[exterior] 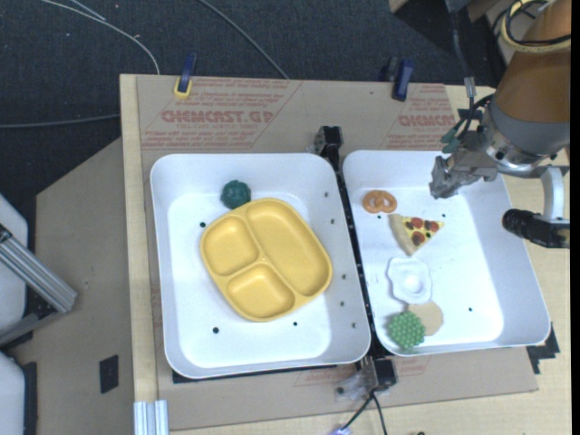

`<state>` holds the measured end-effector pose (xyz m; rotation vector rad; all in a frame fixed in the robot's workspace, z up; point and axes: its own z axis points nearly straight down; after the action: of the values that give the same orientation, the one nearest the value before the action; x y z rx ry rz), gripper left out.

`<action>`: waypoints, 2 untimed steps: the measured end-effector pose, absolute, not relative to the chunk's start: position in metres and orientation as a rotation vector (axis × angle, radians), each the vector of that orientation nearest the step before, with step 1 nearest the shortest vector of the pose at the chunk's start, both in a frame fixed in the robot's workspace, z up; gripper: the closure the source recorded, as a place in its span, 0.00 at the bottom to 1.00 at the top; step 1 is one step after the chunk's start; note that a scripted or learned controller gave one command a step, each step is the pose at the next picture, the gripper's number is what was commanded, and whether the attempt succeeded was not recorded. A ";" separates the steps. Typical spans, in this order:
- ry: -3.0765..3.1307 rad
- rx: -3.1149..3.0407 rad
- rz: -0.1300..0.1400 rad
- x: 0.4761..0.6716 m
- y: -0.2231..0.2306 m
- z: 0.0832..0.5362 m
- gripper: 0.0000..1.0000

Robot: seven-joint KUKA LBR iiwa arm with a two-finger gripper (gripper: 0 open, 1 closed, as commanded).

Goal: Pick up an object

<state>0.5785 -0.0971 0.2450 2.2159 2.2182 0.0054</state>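
Robot lab, clamped board [272, 116], loose cables [136, 25]

My bench [299, 116] is topped with a brown cardboard sheet printed in red lettering along the far edge. Two clamps grip that far edge: a blue-and-yellow one [186, 75] near the far left corner, a blue one [400, 78] toward the far right. Directly on the sheet sit two shallow white bins side by side, touching along the middle. Left bin [172, 270] takes the left half, right bin [507, 315] the right half, its near right corner reaching the bench's right edge. A black clip [328, 140] sits at the far end of the seam between them, another clip [379, 372] at the near end.
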 end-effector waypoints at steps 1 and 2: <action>2.227 2.213 0.004 0.599 -0.042 0.234 1.00; 2.225 2.215 0.004 0.616 0.000 0.234 1.00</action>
<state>0.6160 0.0003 0.2340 2.2146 2.2246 0.0041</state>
